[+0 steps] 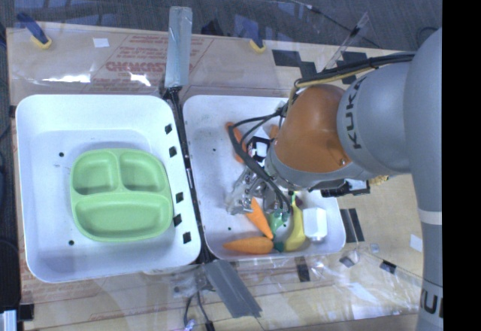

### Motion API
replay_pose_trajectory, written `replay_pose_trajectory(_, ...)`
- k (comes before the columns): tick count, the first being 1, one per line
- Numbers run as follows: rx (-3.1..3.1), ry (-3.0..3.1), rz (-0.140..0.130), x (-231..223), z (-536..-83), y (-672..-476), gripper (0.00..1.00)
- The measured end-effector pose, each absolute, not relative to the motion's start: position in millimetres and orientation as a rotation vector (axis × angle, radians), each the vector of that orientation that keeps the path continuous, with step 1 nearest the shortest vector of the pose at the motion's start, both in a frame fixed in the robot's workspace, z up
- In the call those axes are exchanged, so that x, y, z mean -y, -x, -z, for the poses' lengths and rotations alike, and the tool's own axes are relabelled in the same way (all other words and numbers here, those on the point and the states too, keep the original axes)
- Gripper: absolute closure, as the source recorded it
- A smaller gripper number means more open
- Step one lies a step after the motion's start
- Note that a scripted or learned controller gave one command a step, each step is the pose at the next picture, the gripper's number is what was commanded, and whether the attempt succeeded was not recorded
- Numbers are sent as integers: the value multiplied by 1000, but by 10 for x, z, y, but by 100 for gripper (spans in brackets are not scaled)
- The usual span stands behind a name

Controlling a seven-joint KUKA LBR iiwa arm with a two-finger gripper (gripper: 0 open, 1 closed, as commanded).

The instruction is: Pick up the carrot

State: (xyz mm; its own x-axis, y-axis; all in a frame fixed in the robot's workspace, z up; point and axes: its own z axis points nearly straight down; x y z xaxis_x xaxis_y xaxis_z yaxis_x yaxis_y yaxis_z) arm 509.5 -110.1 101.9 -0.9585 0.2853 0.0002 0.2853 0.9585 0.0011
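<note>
The gripper (259, 192) hangs low in the right bin (207, 171), at the centre-right of the frame, under the arm's orange wrist band (312, 134). It is a tangle of metal and cable from this angle, and whether its fingers are spread or closed I cannot tell.

Just below and right of the gripper lies a small carrot (261, 218), its long axis slanting from upper left to lower right. Its upper end sits right at the metal parts and looks to touch them, though I cannot tell whether it is between them. A second, larger carrot (248, 245) lies close below that, near the bin's lower wall, almost level across the frame. A yellow banana (296, 230) stands just right of both, with a green piece (279, 228) between and a white block (314, 223) farther right.

Judging from this, the slanted carrot is the nearer target, and the grip would have to close across that slant.

In the left bin (30, 171) rests a green divided plate (120, 194), well apart from the gripper.
</note>
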Motion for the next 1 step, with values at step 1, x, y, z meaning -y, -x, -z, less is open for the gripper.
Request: replay_pose_trajectory(1, 3029, 840, 0, 1046, -1454, -5286, 100)
